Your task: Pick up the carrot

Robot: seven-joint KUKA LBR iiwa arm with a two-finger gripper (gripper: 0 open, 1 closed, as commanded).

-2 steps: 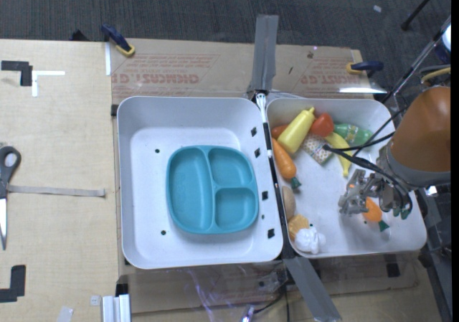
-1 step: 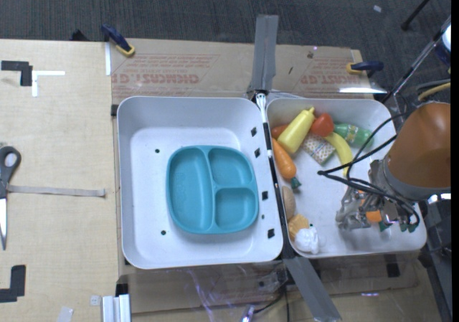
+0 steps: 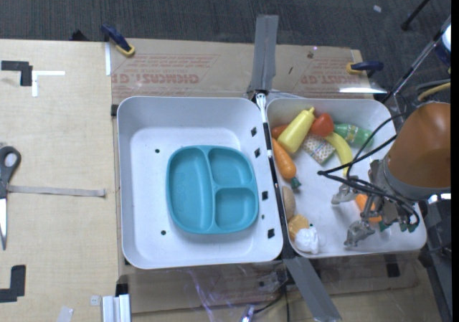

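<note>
The carrot [image 3: 284, 160] is orange with a small green stem end. It lies along the left wall of the right bin [image 3: 401, 245], pointing toward the near side. My gripper [image 3: 362, 224] hangs low over the near right part of that bin, well to the right of the carrot and apart from it. A small orange object [image 3: 363, 203] shows just beside the gripper; I cannot tell whether it is held. The arm's orange band [image 3: 424, 145] sits above the gripper at the right edge.
A yellow bottle [image 3: 297, 129], a red tomato [image 3: 322, 124], a green bottle [image 3: 351, 132], a banana [image 3: 340, 147] and a cracker [image 3: 316, 148] crowd the far part of the right bin. A white garlic [image 3: 307, 240] lies near its front left. The left bin [image 3: 136, 170] holds a teal divided plate [image 3: 213, 189].
</note>
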